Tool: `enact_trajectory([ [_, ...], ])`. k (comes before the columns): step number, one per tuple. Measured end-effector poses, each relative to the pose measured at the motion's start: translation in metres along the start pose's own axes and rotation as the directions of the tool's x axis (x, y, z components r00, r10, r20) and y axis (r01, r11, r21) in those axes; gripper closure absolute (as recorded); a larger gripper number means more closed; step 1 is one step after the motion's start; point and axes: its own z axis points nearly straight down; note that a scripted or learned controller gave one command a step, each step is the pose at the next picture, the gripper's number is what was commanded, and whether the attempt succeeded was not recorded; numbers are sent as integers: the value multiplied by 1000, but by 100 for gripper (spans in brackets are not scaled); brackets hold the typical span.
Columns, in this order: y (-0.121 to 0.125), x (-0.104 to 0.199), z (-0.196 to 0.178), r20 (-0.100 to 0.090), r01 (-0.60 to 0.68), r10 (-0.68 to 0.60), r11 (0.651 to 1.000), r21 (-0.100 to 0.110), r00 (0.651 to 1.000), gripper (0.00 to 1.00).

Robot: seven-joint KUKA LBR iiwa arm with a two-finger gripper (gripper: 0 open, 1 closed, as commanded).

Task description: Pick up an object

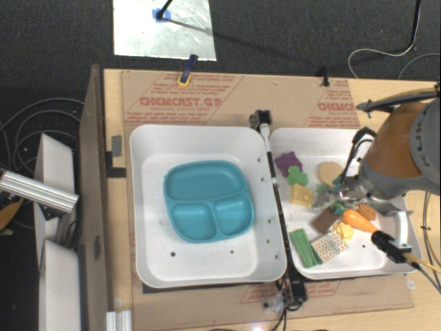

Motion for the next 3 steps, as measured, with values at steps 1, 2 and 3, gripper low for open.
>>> enact_trajectory([
  [1, 3, -1, -11, 2, 2, -2, 1000, -6, 1000, 100],
  [2, -32, -4, -133, 3, 1, -1, 1000, -7, 1000, 100],
  [3, -30, -3, -128, 2, 1, -1, 1000, -6, 1000, 0],
])
